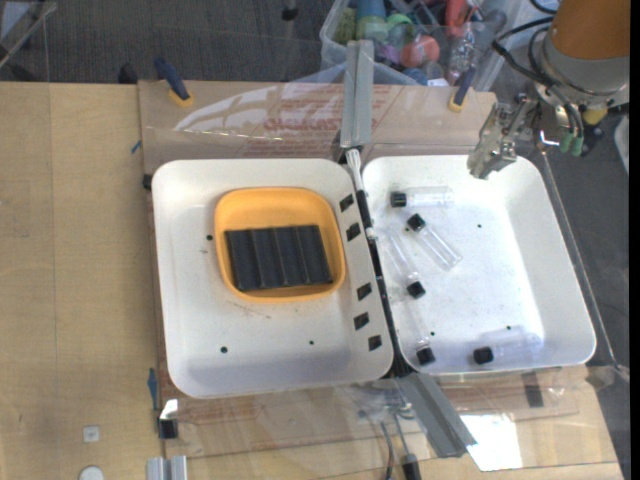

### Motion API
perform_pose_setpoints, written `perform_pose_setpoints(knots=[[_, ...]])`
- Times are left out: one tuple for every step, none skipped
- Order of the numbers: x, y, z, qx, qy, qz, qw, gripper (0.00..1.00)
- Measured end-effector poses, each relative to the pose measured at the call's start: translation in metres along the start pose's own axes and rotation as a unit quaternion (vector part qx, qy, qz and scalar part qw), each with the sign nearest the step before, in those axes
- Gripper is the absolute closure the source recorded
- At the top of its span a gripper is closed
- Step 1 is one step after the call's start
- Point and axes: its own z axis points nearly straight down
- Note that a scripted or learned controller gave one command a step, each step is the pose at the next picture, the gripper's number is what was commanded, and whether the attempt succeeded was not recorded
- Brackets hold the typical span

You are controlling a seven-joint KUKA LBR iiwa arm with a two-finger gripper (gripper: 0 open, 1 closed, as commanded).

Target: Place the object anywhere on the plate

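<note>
Seen from above: the grey arm with its orange band (590, 13) reaches in from the right, and its tool (492, 156) hangs over the far corner of the right bin (560, 268). We cannot tell whether the tool is spread or pressed together, and we see nothing between its tips. In the left bin (190, 338) we find an orange plate (232, 213) carrying a dark ribbed block (278, 258), which lies flat across the plate's middle. In the right bin we count several clear vials with black caps: one (420, 199) near the far wall, one (432, 240) lying at a slant just below it, another (403, 268) beside the divider, and two (455, 353) along the near wall. Beyond the bins, past the wooden surface (70, 268), a clear tub (420, 13) holds colourful items.
</note>
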Motion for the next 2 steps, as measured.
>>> perform_pose_setpoints(knots=[[-0.004, -0.016, 0.018, 0.0, 0.0, -0.072, 0.9974, 1.0], [-0.009, -0.031, 0.005, 0.0, -0.003, -0.109, 0.994, 1.0]])
